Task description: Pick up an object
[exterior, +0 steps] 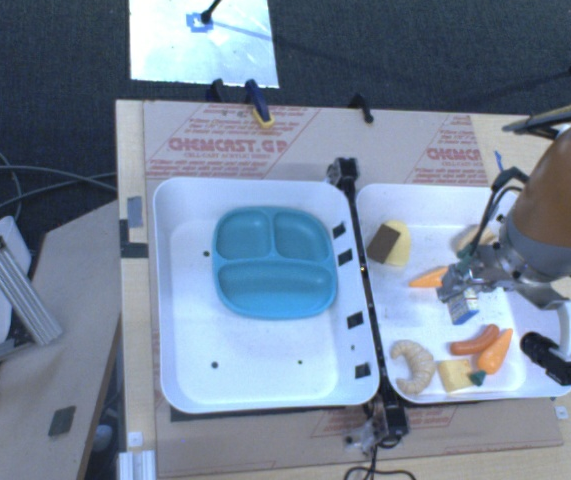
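Your candidate objects all sit in the right bin [435, 240]: a yellow and brown sponge-like block [389, 243] near its upper left corner, an orange carrot-like piece [428, 279] just right of and below it, a pale croissant-shaped piece [414, 363] at the front edge, a small yellow block [454, 374] beside that, and two orange carrots [485, 345] lying close together to the right. The end effector [462, 298] hangs over the middle of this bin, just right of the orange piece, with something blue at its tip; you cannot tell from this angle whether it is gripping anything. The left bin [190, 368] holds one thing, a blue divided plate [273, 263] with three compartments. Both bins rest side by side on the bench [295, 133].
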### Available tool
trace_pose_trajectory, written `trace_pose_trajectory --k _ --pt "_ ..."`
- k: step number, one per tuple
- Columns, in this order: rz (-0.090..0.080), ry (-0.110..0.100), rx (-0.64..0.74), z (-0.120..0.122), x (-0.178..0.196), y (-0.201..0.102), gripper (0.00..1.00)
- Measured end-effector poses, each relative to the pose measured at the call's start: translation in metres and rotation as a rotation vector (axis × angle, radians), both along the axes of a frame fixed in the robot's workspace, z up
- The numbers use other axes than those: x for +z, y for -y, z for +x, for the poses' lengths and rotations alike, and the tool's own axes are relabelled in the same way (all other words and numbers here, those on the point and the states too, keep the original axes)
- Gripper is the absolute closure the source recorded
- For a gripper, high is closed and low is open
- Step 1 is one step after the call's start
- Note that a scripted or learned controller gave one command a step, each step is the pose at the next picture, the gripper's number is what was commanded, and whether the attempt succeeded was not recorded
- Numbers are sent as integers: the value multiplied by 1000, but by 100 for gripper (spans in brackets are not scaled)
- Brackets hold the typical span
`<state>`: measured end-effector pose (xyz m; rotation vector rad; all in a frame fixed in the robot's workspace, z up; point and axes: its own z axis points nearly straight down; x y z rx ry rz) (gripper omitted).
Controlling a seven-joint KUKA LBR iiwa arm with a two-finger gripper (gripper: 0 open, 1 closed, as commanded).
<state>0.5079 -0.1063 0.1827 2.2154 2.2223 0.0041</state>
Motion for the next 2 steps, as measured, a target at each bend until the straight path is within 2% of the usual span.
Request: trace_pose_trajectory --k 1,2 --pt "0 1 1 2 44 0 100" --pt "2 -1 7 35 37 -50 100"
